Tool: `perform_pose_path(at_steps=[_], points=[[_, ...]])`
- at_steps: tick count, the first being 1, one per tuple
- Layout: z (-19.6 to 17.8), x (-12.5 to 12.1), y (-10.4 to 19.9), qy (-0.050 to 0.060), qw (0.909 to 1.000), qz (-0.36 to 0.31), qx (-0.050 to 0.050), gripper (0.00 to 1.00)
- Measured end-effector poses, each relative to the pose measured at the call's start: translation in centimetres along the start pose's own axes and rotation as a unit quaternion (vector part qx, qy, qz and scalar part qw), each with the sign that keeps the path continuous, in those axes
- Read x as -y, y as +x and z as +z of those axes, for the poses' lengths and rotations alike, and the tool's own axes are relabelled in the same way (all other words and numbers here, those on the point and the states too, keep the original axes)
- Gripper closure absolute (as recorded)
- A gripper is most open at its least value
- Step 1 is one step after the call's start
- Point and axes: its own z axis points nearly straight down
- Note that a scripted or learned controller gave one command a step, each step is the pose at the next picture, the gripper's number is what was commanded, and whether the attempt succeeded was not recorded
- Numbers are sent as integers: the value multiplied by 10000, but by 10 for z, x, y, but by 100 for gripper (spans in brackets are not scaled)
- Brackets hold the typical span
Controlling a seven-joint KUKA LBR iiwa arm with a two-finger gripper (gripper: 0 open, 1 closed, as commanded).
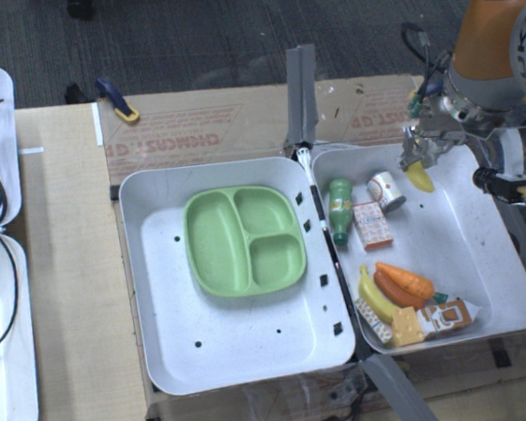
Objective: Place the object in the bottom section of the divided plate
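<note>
at the far edge of the right bin (494,254), the tool (418,166) hangs with a small yellow piece (420,178) at its tip. piece appears pinched between the fingers, though the contact is small in view; fingers look nearly closed on it. piece sits above the bin floor, just right of the can (385,191).

judgement: piece looks like toy food, light, stiff plastic, smooth, so it may slip or swing in a tip pinch. not fragile. hold looks to be at its upper end; a mid-body grip would be steadier.

target: green plate (245,240) in the left bin (159,292), well apart from the tool. the plate's sections hold nothing. bottle (339,207), box (371,225), carrot (404,283), banana (376,298) lie between.
</note>
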Motion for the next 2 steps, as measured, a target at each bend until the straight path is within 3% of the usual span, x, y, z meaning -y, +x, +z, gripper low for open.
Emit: perform_pose_path(at_steps=[1,2], points=[[16,17,79,7,10000,-86,-8,100],[16,-8,181,5,9995,302,-7,100]])
